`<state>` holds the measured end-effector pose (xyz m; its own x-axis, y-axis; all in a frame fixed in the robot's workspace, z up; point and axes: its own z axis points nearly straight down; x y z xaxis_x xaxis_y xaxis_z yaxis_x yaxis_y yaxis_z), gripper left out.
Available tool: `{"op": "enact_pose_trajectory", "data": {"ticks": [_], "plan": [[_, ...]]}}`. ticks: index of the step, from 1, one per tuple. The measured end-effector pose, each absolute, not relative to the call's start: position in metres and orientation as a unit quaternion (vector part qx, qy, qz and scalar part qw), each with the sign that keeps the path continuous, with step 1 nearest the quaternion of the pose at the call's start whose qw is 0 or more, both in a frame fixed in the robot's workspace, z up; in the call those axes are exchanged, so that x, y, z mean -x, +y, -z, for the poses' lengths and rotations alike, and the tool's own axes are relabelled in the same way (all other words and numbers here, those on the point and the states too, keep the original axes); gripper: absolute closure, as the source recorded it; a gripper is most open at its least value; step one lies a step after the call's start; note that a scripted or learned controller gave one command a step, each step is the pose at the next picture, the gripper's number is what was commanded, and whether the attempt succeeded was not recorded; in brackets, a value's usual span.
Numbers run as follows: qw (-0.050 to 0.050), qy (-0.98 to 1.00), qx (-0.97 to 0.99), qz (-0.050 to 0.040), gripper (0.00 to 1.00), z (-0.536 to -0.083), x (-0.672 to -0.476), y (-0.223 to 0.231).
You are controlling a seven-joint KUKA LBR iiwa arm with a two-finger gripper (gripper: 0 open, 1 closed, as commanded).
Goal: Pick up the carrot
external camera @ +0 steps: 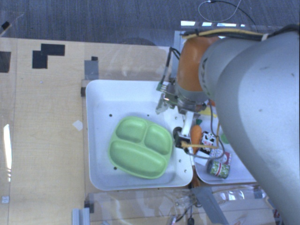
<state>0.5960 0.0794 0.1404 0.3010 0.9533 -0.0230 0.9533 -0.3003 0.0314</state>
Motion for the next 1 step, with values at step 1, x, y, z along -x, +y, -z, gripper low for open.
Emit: {"op": "enact_pose_trajectory", "data": {"ticks": [1], "plan": [[0.019,0.599,-0.801,0.0019,0.00,-0.1390,-0.5969,0.0808]]}}
